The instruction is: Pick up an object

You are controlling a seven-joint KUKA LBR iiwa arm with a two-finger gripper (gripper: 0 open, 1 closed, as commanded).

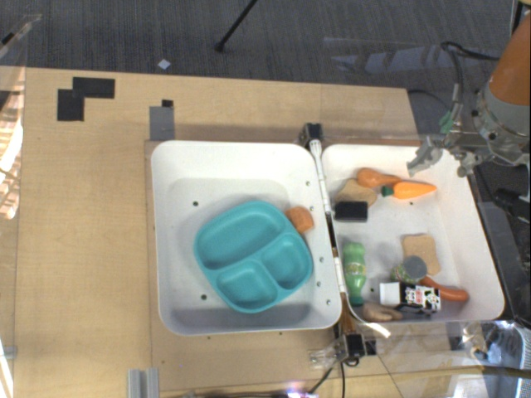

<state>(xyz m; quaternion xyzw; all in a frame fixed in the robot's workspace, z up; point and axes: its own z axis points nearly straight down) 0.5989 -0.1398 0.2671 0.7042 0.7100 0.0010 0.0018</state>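
Above the right bin's (489, 247) far edge, gripper (442, 157) with fingers spread, nothing between them.

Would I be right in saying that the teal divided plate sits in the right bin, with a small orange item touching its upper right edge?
Not quite: the camera view shows the teal divided plate in the left bin, not the right one. The small orange item does touch its upper right edge.

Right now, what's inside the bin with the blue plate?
In the left bin sit the blue divided plate and an orange-brown piece at the plate's upper right edge. Whatever lies under the plate is covered.
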